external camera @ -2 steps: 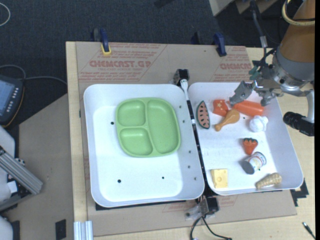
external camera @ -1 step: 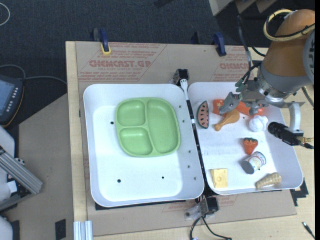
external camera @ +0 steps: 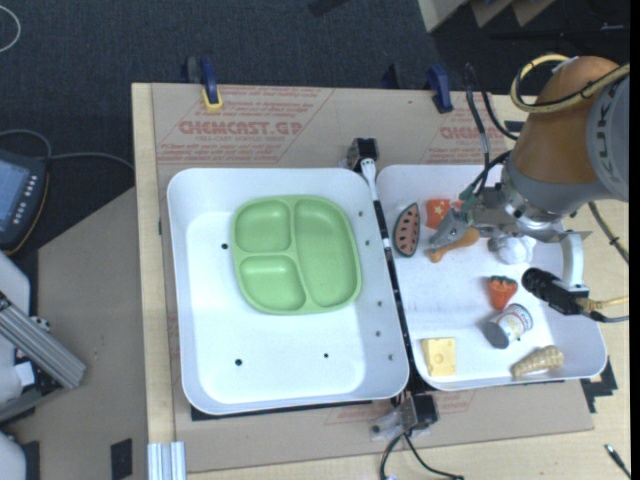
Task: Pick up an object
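Observation:
My gripper [external camera: 458, 230] hangs over the upper middle of the right bin [external camera: 450, 298], below the grey arm with its orange band. Just under it lies a tan-orange stick-shaped piece [external camera: 445, 250], and I cannot tell whether the two touch. A small red-orange block [external camera: 438, 211] sits just left of the gripper. Further left, by the bin's wall, lies a watermelon slice [external camera: 406, 230]. Lower in the same bin are a red strawberry-like piece [external camera: 502, 290], a small can [external camera: 511, 324] on its side, a yellow cheese wedge [external camera: 438, 355] and a beige cone [external camera: 537, 362].
The left bin [external camera: 210, 348] holds a green divided plate [external camera: 297, 253]. A black camera or cable part [external camera: 548, 288] juts from the arm over the right bin. Blue clamps [external camera: 209, 76] hold the board at the back edge.

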Robot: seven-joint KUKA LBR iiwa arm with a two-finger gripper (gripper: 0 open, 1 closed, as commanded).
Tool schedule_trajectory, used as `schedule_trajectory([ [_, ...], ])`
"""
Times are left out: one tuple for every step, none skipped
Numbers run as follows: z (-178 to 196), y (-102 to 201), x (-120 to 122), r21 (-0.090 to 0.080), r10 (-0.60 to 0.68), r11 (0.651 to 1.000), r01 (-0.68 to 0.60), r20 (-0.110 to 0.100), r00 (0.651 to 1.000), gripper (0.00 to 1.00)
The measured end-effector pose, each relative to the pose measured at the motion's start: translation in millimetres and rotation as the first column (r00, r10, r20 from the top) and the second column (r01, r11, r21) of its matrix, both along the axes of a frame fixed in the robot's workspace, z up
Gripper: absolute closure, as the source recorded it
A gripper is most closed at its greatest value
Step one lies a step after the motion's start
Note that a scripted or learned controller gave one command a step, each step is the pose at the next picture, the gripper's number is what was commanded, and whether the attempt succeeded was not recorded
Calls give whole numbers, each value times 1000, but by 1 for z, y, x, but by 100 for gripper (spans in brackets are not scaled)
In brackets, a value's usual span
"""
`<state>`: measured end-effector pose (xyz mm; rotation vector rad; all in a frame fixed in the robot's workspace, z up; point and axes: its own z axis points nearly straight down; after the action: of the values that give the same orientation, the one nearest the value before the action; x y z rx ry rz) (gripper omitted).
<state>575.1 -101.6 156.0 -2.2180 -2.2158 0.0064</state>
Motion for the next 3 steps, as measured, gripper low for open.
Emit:
schedule_trajectory([
  [-61,6,3,0,1,1000,-1,2,1000,0],
  [-72,6,3,-1,1,1000,-1,4,1000,0],
  [-61,6,3,-1,-1,1000,1,7,1000,100],
])
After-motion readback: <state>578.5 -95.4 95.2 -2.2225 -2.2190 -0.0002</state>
